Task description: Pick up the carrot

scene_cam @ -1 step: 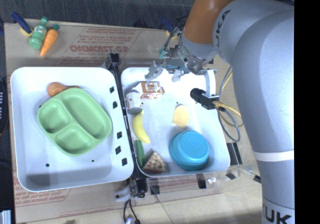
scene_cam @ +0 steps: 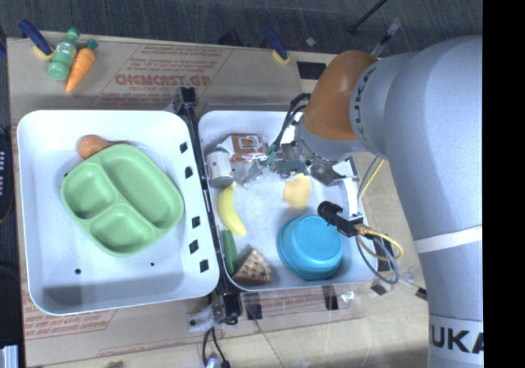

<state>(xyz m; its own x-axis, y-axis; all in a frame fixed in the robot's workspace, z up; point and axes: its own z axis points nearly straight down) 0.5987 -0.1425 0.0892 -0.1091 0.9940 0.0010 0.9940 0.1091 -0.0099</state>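
Carrot (scene_cam: 80, 70) lies outside the bins, well apart from the tool (scene_cam: 275, 163); grip state unclear.

Beside the gripper (scene_cam: 275, 163), its fingers too small to read, 1 small brown packet (scene_cam: 245, 145) (label illegible) lies partly hidden.

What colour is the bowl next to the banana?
The bowl is blue, in the camera view.
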